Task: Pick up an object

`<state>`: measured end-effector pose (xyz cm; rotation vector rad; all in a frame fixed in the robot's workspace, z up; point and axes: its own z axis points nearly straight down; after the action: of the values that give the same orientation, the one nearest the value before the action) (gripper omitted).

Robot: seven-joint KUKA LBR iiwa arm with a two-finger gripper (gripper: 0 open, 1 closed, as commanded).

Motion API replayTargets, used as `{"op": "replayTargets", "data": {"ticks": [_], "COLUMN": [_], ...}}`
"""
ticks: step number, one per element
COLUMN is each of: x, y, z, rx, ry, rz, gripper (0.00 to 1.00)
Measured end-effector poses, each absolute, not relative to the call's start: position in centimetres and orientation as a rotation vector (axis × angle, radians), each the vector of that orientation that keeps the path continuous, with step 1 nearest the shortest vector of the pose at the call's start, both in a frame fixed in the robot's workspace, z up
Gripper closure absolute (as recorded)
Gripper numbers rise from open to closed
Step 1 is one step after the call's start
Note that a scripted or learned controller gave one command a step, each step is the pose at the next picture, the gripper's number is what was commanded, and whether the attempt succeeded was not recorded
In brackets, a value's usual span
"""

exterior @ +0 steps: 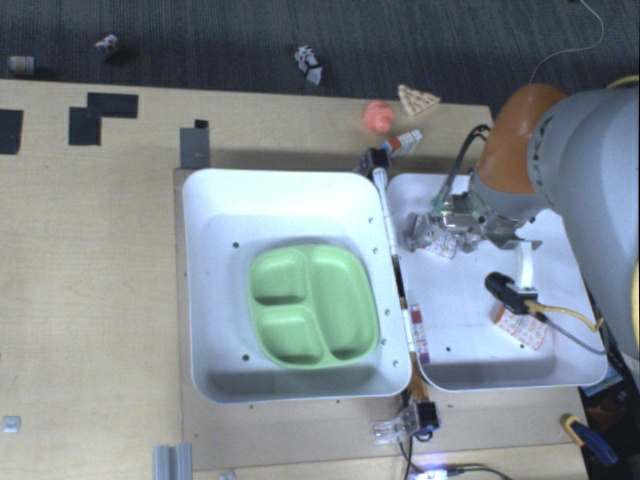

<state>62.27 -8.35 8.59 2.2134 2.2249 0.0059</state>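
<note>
Gripper [453,220] low in right bin [478,356], right of green tray [312,303]; jaws hidden under wrist, cannot tell if spread; crumpled wrapper [428,234] just beside gripper, tray-side; arm should centre over wrapper, descend straight, close gently

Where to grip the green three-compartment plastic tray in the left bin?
Pinch the green three-compartment plastic tray by its left rim from above: it lies flat, probably too wide to span, and the white left bin leaves bare floor there.
</note>
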Motion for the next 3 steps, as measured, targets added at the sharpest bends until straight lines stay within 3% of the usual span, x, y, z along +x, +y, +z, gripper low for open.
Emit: {"op": "replayTargets", "data": {"ticks": [1, 2, 3], "x": [62.4, 67.0, 59.1], "y": [-8.3, -2.0, 1.2], "z": [9.8, 18.7, 25.0], "rx": [2.205, 2.211, 2.213], "ry": [2.228, 2.226, 2.227], "rz": [0.009, 0.010, 0.007], "gripper": [1.00, 1.00, 1.00]}}
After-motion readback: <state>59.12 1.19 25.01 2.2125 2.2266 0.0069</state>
